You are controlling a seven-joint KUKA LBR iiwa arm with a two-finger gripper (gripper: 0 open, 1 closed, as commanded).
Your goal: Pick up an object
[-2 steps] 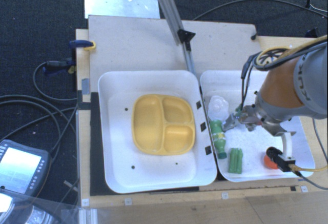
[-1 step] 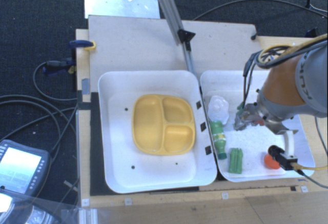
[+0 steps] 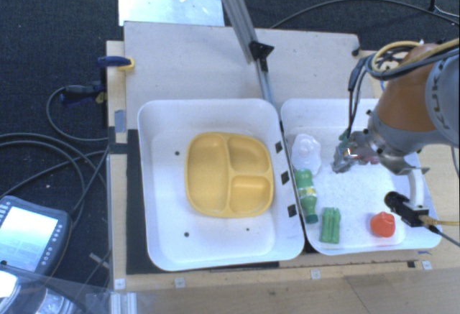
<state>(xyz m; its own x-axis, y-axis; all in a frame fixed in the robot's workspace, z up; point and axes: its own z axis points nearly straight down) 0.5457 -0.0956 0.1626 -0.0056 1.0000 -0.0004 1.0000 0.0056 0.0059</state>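
Yellow tray [image 3: 230, 174] one; green items [image 3: 330, 225] two; orange object [image 3: 383, 225] one

Bright, even light; soft, slightly blurry.

Yellow divided plate [image 3: 230, 174] in left bin [image 3: 154, 233], blue clamp [image 3: 115, 61], tablet [image 3: 25, 230] w/ cables

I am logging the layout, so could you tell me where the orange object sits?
The orange object lies in the right bin, near its front right corner, right of the green block.
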